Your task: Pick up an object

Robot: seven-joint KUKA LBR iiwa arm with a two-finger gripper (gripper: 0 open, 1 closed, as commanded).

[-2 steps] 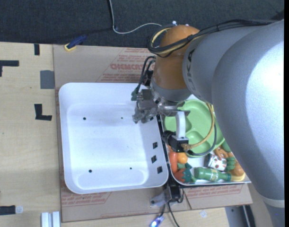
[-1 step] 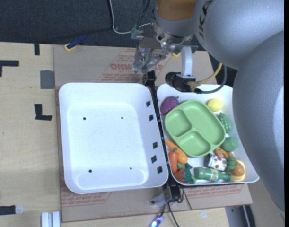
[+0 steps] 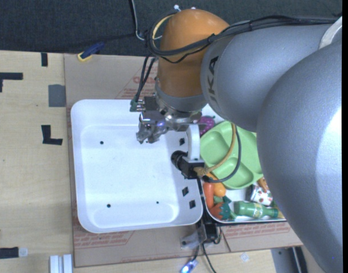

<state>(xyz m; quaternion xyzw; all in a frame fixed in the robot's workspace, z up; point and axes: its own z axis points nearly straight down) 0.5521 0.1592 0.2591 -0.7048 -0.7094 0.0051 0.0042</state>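
Gripper [image 3: 149, 131] over left bin [image 3: 88, 152], nothing visibly held, finger state indiscernible; green bowl [image 3: 228, 152] and toys remain in right bin [image 3: 242, 220]; pick outstanding.

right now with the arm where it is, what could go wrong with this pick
The gripper hangs over the left bin, while the green plate, carrot and green bottle lie in the right bin; closing here likely grabs nothing. The arm hides much of that bin, so a pick there is hard to check.
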